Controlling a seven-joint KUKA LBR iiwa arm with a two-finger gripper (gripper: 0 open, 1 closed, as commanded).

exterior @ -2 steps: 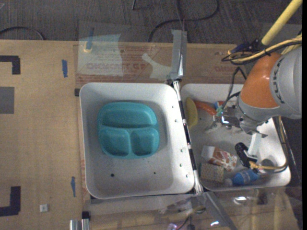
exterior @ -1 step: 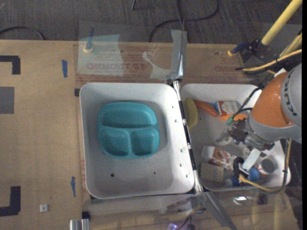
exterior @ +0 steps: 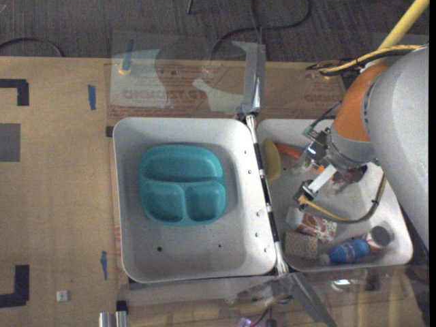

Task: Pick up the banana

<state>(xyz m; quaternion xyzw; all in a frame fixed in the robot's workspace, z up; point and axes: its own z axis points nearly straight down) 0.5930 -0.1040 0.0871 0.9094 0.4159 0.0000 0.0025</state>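
The banana [exterior: 272,161] is a pale yellow curved shape lying along the left wall of the right bin [exterior: 398,251], near its far end. An orange object [exterior: 293,152] lies just to its right. My gripper [exterior: 315,163] hangs low over the middle of the right bin, a short way right of the banana and apart from it. The grey arm and its orange band [exterior: 354,118] hide the bin's far right part. Nothing shows held in the gripper.
The left bin [exterior: 129,203] holds a teal divided plate [exterior: 182,184]. At the near end of the right bin lie a printed snack packet [exterior: 317,227], a brown item [exterior: 302,245], a blue bottle [exterior: 347,251] and a small grey cup [exterior: 380,236].
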